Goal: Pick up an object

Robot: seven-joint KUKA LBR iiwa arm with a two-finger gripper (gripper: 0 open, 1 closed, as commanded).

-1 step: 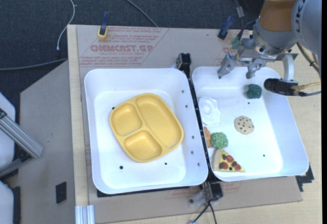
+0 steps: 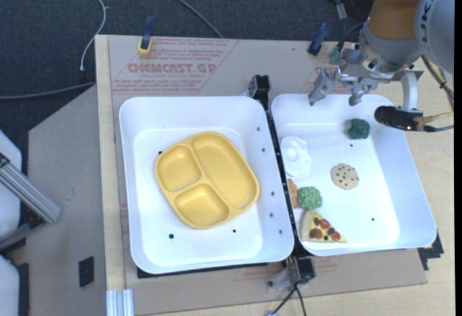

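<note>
Pizza slice (image 2: pixel 322 228) lies nearest, by the right bin's (image 2: pixel 404 195) front rim, with broccoli (image 2: pixel 310 197), a cookie (image 2: pixel 345 177), a white piece (image 2: pixel 296 154) and a green lump (image 2: pixel 359 128) spread behind. Over the far rim, the claw (image 2: pixel 338 92) hangs with fingers apart, holding nothing. A yellow divided plate (image 2: pixel 206 179) fills the left bin (image 2: pixel 137 127).

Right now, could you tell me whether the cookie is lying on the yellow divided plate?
No, the cookie lies in the right bin, while the yellow plate sits in the left bin.

Two white bins (image 2: pixel 137 163), one yellow tray (image 2: pixel 207 179), five small toy foods (image 2: pixel 345 176).
</note>
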